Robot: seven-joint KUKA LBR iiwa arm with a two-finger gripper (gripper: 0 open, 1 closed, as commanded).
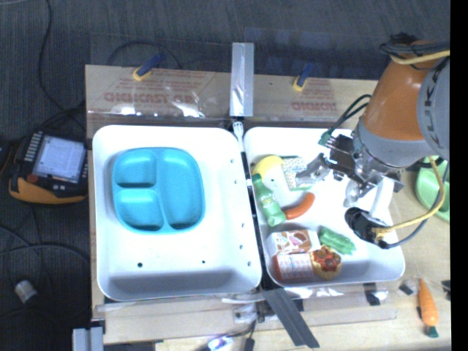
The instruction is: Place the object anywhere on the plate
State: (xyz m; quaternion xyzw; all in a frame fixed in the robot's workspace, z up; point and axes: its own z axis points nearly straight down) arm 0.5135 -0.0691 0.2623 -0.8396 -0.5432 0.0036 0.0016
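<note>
A blue divided plate (157,189) lies in the left white bin (175,278). The right bin (382,266) holds a yellow lemon (266,168), a green bottle (268,203), a red-orange sausage (300,206), a green pod-like piece (337,240), a labelled can (291,256) and a round red toy food (326,262). My gripper (338,172) hangs low over the right bin's upper middle, just right of the sausage and a white-green packet (295,170). Nothing shows in its grasp.
The grey arm with its orange band (398,97) covers the right bin's far right corner. A yellow cable (409,224) loops by the wrist. Outside the bins are a carrot toy (428,309) at lower right and a handheld screen device (50,164) at left.
</note>
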